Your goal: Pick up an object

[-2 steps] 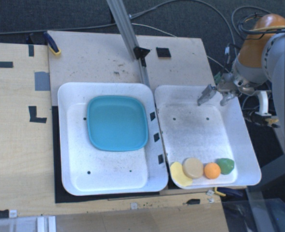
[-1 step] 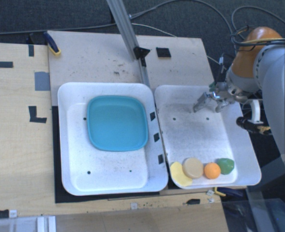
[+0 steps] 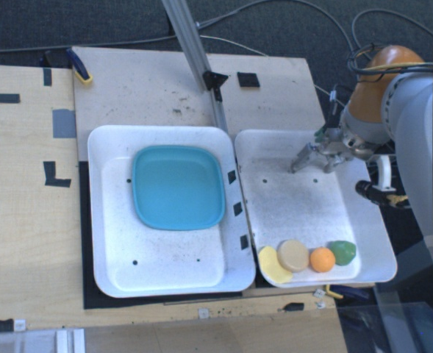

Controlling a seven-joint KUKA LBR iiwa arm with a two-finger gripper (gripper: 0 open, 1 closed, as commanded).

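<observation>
Four small items sit along our right bin's near edge; our pincer hovers with fingers apart, holding nothing.

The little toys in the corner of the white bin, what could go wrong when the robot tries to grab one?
The yellow piece, tan round, orange ball and green piece crowd together against the right bin's near wall, so the gripper might bump a neighbour or the wall. The ball could roll away when nudged. The gripper is also at the far end, so it may miss.
</observation>
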